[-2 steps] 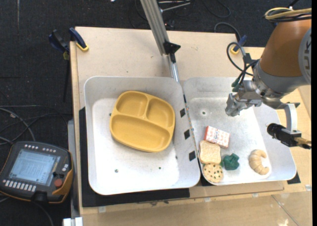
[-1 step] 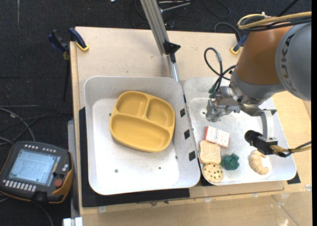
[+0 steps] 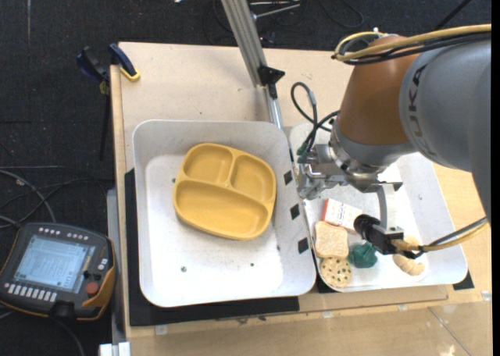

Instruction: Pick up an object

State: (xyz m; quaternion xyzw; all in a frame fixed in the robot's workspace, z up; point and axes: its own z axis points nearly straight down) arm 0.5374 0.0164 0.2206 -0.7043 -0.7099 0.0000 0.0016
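Arm over right bin (image 3: 437,190); end effector (image 3: 312,179) low at its left edge, grip state cannot tell. Toast slice (image 3: 331,240), cookie (image 3: 337,271), green toy (image 3: 363,254), small carton (image 3: 341,211) clustered near front. Yellow divided plate (image 3: 226,190) in left bin (image 3: 156,268).

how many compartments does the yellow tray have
3. The yellow tray lies in the left bin: two smaller compartments along its far side, at left and right, and one long compartment along its near side.
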